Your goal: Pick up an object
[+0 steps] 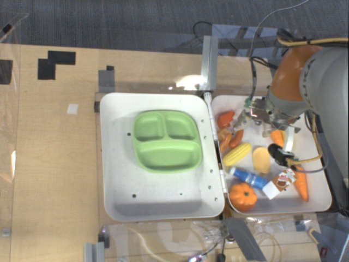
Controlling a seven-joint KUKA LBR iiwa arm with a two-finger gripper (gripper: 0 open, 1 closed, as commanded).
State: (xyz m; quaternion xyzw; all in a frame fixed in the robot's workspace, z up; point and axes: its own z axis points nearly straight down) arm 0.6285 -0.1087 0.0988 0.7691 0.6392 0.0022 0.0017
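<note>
- The step in hand looks like the approach: the grey arm with the orange band reaches in from the right and hangs over the upper part of the right-hand shallow white bin (326, 201), with nothing visibly lifted.
- The hand (260, 115) sits low at the arm's end, among dark cables; whether it is apart or together I cannot tell from this slant.
- The things to choose from all lie in that right bin: a yellow plastic corn cob (237, 154), a pale yellow rounded piece (262, 160), a small orange toy pumpkin (243, 196), a blue and white tube (252, 178), an orange toy carrot (301, 183) and a red pepper-like piece (226, 117).
- The red piece and the corn cob lie nearest the hand, just to its left and below it.
- The left white bin (117, 146) carries a green divided plastic tray (166, 141), well apart from the arm.
- The next move, I judge, calls for settling on one piece, centring above it and descending straight; the toys crowd together, so a neighbour could be nudged.
</note>
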